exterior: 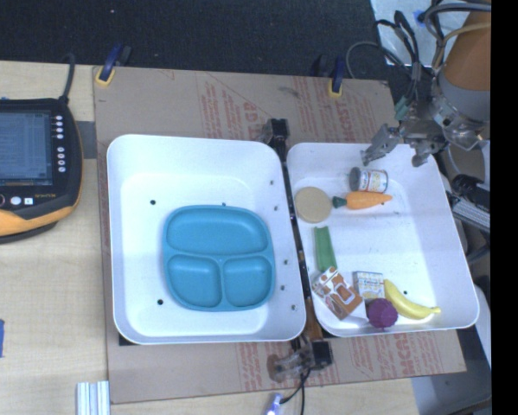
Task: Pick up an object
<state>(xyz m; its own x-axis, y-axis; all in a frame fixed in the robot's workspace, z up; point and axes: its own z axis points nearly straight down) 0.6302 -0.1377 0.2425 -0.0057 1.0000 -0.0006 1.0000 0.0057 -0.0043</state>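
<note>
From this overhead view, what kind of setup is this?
Likely a robot-lab pick-and-place bench: a teach pendant beside two white bins, toy food such as a banana and carrot, and the arm's gripper over the right bin.

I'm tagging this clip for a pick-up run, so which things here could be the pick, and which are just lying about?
Could be picked, all in the right bin:
small can, carrot, tan round disc, green stick, two small packets, purple ball, banana.

Lying about:
blue divided plate in the left bin, handheld screen pendant.
</note>
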